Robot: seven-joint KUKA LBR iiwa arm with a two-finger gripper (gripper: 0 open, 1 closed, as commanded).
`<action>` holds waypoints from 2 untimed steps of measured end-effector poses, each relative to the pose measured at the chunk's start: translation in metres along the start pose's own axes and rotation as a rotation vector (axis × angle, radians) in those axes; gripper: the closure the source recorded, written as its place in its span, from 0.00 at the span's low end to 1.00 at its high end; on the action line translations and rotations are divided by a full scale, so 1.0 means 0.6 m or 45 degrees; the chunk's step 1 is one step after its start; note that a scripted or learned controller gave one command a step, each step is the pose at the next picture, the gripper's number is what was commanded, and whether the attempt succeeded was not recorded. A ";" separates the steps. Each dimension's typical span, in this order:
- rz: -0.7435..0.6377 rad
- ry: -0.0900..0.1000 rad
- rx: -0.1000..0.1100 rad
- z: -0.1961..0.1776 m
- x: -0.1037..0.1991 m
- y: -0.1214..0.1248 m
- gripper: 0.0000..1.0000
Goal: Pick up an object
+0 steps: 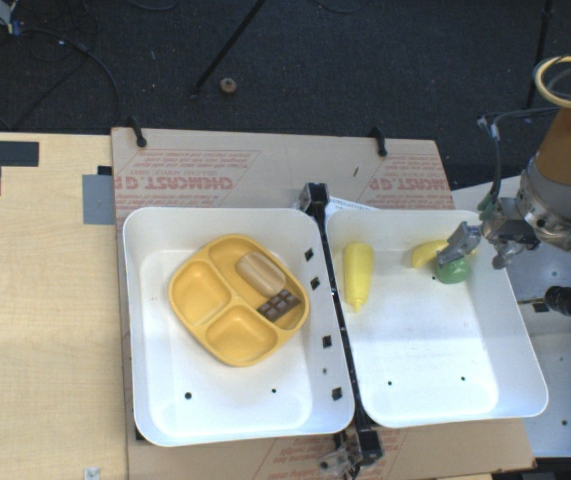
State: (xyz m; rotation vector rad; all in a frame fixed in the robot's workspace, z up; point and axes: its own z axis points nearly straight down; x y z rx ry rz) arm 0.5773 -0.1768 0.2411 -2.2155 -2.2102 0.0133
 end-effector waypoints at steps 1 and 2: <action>-0.004 -0.004 -0.017 -0.013 0.001 0.004 0.00; -0.002 -0.001 -0.010 0.077 -0.004 -0.012 0.00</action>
